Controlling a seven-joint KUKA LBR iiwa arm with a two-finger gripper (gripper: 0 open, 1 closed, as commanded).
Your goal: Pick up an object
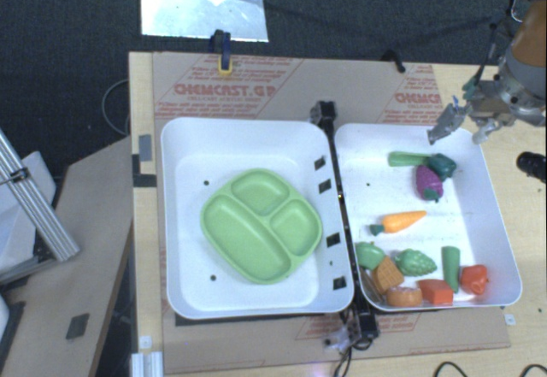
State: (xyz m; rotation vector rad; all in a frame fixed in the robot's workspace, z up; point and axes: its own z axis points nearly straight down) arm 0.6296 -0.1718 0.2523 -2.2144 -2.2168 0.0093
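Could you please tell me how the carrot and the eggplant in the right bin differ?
The carrot is orange, slim and tapered; the eggplant is purple and plumper. The carrot lies roughly crosswise mid-bin, while the eggplant sits farther back, nearer the gripper. Both are toy foods lying in the right bin.

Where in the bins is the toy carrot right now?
The toy carrot lies near the middle of the right bin, below the purple eggplant and above the green leafy toy.
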